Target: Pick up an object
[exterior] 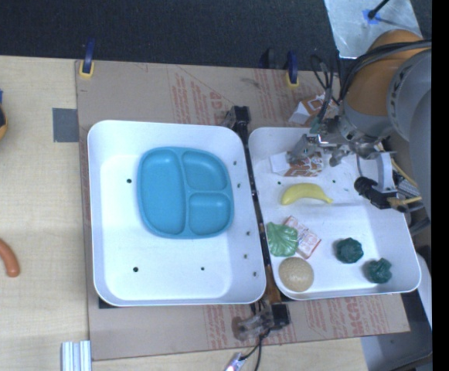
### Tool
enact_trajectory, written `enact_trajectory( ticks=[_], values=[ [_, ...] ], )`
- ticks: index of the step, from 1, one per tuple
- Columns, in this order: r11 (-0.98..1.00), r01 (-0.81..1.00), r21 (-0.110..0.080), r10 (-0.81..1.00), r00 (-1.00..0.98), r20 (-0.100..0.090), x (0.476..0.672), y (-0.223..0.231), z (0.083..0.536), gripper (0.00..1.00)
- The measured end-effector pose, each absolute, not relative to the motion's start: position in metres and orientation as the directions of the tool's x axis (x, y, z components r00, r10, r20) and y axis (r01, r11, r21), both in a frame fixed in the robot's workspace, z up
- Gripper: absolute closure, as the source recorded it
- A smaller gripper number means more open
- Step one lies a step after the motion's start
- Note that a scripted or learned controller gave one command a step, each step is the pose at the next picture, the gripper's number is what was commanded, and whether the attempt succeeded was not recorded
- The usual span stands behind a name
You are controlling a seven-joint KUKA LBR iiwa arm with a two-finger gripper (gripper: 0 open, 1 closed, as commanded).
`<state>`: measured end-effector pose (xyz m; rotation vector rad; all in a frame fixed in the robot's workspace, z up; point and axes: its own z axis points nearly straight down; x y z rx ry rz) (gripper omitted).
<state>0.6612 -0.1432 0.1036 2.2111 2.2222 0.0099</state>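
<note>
A: Where is the gripper (317, 147) being positioned?

B: It is being hovered over the far end of the right bin (409, 242), above a crumpled packet (304, 161). Whether anything is being pinched cannot be told.

A: What is being offered for picking?

B: A yellow banana (305, 195) is lying just in front of the gripper. A green leaf-shaped piece (281, 239) is resting against a small red-printed packet (307, 240), with a tan round bun (295, 273) just below them. Two dark green lumps (350, 250) are sitting toward the near right corner. The left bin (116, 207) is being occupied by a blue divided plate (184, 190).

A: How should the grasp be handled?

B: An isolated item is probably being favoured. The banana should be straddled across its narrow width, centred, and the descent finished before closing.
</note>
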Motion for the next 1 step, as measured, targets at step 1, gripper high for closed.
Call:
enact_trajectory(
  ticks=[1],
  values=[
    [0.002,1.0,0.013,1.0,-0.002,-0.009,0.6614,-0.131,0.1036,0.0]
  ],
)
